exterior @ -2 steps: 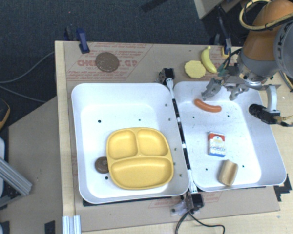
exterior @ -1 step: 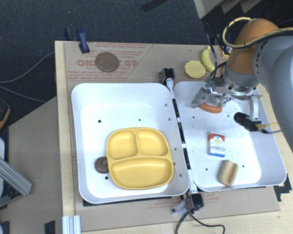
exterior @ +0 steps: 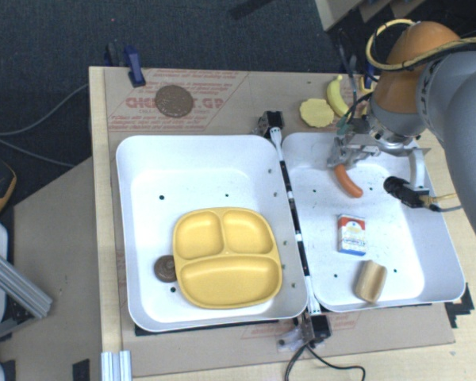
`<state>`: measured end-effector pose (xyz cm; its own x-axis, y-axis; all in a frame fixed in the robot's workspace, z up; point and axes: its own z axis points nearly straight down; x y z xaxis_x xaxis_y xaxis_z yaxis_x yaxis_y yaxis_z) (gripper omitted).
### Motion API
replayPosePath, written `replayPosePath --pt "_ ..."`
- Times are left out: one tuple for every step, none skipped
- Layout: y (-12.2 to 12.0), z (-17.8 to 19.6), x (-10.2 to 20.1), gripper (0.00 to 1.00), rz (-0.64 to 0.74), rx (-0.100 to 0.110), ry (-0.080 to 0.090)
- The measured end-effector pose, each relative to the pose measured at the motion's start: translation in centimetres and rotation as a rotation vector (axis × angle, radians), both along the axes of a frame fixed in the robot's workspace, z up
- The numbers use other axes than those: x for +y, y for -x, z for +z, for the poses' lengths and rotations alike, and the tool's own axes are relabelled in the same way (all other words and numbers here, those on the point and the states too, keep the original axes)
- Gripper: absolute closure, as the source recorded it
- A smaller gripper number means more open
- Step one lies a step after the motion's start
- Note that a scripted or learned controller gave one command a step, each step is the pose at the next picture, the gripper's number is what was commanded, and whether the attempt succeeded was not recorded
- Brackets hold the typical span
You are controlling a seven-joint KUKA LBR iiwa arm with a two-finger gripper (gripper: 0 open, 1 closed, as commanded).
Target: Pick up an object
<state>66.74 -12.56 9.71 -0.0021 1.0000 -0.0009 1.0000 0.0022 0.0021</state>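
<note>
Hovering just above the orange sausage (exterior: 348, 181), the tool (exterior: 351, 154).

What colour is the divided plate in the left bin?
Yellow all over; the divided plate shows plainly in the camera view.

Faded red print runs across the cardboard sheet (exterior: 198, 94) under the bins, too washed out to read. The small carton (exterior: 352, 235) bears a label, its lettering illegible.

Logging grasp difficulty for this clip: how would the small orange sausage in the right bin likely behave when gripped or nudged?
The sausage looks round and elongated, so a sideways nudge would probably roll it across the right bin. Its glossy skin suggests it may slip. It seems small, likely light. The gripper is directly above it.
</note>
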Motion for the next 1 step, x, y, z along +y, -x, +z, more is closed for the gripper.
replayPosePath --pt "7.57 9.37 5.96 1.0 0.003 0.0 -0.004"
